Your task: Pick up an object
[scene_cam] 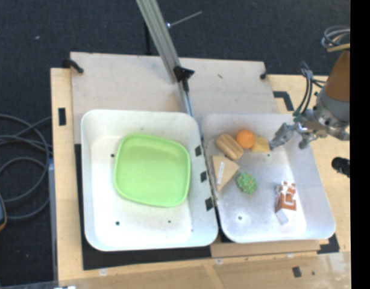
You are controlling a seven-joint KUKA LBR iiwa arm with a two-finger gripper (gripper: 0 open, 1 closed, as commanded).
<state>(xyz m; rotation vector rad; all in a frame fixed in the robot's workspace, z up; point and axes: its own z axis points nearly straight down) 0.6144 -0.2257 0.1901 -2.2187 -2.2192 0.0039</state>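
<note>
**Desk:** So, what sits nearest the gripper (291,135) in the right bin (317,185)?

**Photographer:** An orange ball (246,138), at the bin's far edge, with a small yellow piece (261,144) touching it on the right. A tan bread roll (229,146) lies just to its left, tilted. The gripper hangs just beside the yellow piece, at the bin's far right corner, and nothing is between its fingers. How wide it stands, I cannot tell from this angle.

**Desk:** And the rest of that bin?

**Photographer:** 3 more things. A pale wedge (223,172), cheese-coloured, lies against the left wall below the roll. A green knobbly lump (247,183) sits just beside the wedge, toward the middle. A small red-and-white carton (285,201) lies well apart from them, near the right wall.

**Desk:** The arm?

**Photographer:** It reaches in from the right, orange band (338,83) above the grey wrist (332,110), cables looping beside it.

**Desk:** The other bin?

**Photographer:** The left bin (94,221) holds 1 thing, a lime-green square plate (152,170), lying flat near the middle. The 2 bins touch along their inner walls.

**Desk:** Surroundings?

**Photographer:** Both bins rest on a light wooden bench (64,161). A grey metal rail (158,29) slants down from the top and ends between the bins' far corners. Dark carpet (52,23) lies beyond, with black cables (16,161) coiled at the left.
</note>
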